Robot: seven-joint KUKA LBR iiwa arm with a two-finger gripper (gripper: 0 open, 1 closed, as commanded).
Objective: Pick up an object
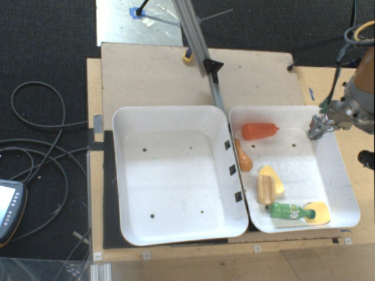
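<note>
The arm (364, 92) is showing a grey body with an orange band, pale cables looping above it, and a small metallic gripper (317, 127) gleaming.

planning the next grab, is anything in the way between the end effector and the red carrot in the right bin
Nothing visible stands in the way. The end effector sits at the right bin's upper right rim, and the red carrot lies to its left at the same height in the camera view, with bare bin floor between them. The other items lie lower.

The arm (362, 86) is cut off by the right edge; the tablet (9, 206) by the left.
</note>
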